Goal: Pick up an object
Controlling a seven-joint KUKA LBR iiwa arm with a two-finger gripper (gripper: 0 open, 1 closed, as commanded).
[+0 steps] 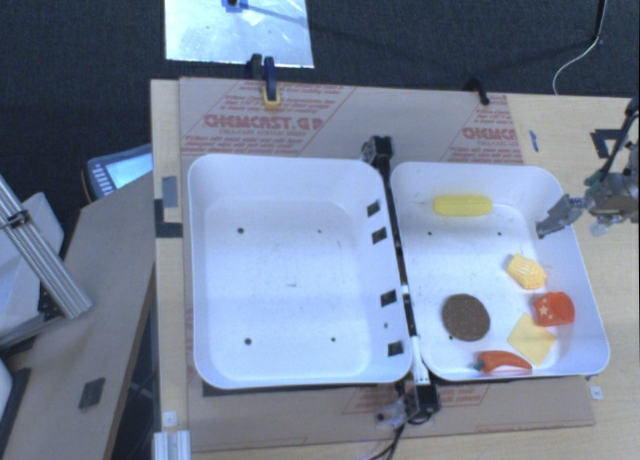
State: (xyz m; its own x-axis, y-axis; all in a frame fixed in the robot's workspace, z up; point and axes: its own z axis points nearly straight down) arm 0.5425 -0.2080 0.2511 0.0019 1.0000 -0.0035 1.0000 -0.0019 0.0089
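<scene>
worktop (165,278): pale wood-tone slab, square edges; carries a brown printed cardboard sheet (330,118) with both bins on top.
left bin (285,173): shallow white moulded plastic, rounded corners, smooth matte floor with a few small dark dots; whole floor open, widest free room here.
right bin (500,173): same white plastic, same shape; touches left bin along the centre seam, where small black clips (385,266) sit. All objects lie here, crowded toward the near right corner; far left part of the floor open.
foil sheet (237,6): shiny crinkled square beyond the worktop's far edge, on dark carpet.
hand (560,213): grey metal, just over the right rim of the right bin, near the far right corner. Cannot tell whether spread or pressed together; nothing seen between the tips.
corn cob (462,206): yellow, long, bumpy cylinder; far part of right bin, alone, clear room all round.
brown disc (466,317): flat, round, dark, grainy; near middle of right bin, apart from the walls.
yellow wedge (531,339): flat, smooth, angular; touching the red piece and just beside the orange piece.
yellow lump (526,271): small, ridged, rounded; near right wall.
red piece (553,308): glossy, blocky; tight against right wall.
orange piece (502,361): slim, curved, smooth; against the near wall, little room for approach.
</scene>
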